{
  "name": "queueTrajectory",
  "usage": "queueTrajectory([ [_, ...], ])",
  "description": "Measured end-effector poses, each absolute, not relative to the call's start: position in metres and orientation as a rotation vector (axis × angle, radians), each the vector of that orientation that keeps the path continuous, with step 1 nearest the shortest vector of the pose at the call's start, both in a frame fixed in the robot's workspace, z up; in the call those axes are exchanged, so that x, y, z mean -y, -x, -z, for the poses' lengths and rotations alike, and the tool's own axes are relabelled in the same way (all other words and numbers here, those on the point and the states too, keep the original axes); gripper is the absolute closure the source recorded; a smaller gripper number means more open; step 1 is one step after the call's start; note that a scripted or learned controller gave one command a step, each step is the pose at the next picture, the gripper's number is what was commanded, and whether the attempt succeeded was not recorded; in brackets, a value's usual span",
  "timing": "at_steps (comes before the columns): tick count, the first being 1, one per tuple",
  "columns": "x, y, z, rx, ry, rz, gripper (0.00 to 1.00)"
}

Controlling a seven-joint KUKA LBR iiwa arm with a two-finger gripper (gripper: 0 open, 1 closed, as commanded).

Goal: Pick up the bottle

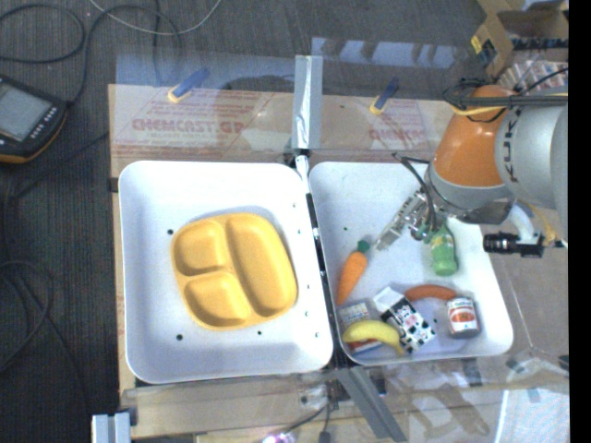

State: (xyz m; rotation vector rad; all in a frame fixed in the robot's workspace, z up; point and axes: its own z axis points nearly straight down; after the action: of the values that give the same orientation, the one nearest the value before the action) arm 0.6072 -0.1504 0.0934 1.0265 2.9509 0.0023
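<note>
The bottle (444, 253) is small and green and lies in the right bin (494, 340), near its right wall. My gripper (388, 236) hangs over the same bin, up and to the left of the bottle, slanting down-left toward the carrot's green top. The bottle lies beside the gripper's body, not between its tips. The orange band of the arm sits just above the bottle at the bin's upper right.
An orange carrot (351, 273) lies left of the gripper. Along the bin's front edge are a banana (372, 332), a black-and-white box (408, 319), a red sausage (430, 293) and a small can (462, 316). A yellow divided tray (235, 268) sits in the left bin (148, 340).
</note>
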Motion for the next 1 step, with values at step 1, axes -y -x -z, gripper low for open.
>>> queueTrajectory([
  [1, 0.1500, -0.6082, -0.1033, -2.948, -1.024, -0.001, 1.00],
])
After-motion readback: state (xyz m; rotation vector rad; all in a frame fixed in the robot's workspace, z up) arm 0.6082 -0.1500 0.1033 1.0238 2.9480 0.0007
